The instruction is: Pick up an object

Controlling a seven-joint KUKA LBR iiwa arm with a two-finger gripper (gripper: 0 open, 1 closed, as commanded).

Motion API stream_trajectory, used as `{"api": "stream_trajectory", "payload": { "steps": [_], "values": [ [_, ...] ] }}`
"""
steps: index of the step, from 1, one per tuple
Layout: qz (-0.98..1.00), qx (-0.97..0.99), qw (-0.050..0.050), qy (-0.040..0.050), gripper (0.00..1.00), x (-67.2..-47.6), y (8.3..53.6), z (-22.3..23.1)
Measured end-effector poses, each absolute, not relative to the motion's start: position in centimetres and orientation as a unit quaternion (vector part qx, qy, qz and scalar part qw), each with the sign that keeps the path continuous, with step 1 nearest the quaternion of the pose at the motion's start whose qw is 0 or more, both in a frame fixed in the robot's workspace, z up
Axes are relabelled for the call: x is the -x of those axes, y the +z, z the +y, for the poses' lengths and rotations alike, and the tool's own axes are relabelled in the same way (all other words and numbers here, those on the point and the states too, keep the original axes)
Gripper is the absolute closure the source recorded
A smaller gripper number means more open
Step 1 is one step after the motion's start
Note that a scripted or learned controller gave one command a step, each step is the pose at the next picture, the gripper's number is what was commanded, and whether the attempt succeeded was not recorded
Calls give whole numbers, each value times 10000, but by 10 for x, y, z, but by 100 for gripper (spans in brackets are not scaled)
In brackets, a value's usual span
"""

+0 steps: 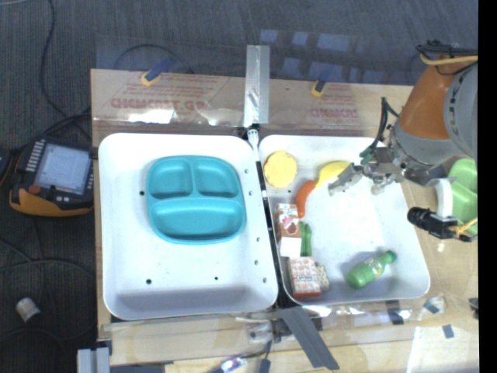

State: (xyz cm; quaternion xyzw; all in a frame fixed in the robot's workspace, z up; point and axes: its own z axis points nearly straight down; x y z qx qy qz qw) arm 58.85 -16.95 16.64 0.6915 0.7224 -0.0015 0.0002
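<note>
The jaws [359,176] hang wide apart and empty beside the lemon [332,171]; judged best to centre over it, descend straight, then close.

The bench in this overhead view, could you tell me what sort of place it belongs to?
Probably a robotics lab set up for grasping trials: a robot arm reaches over two white bins, toy food such as a green bottle lies in one, and a handheld control unit rests on the carpet.

Glossy plastic teal tray [194,199], smooth white bins [124,286], matt cardboard [155,99] behind.
</note>
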Motion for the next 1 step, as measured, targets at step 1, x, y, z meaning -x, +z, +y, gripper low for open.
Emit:
{"api": "stream_trajectory", "payload": {
  "steps": [1],
  "values": [
    [7625,-6470,50,10,0,-644,89,-146]
  ]
}}
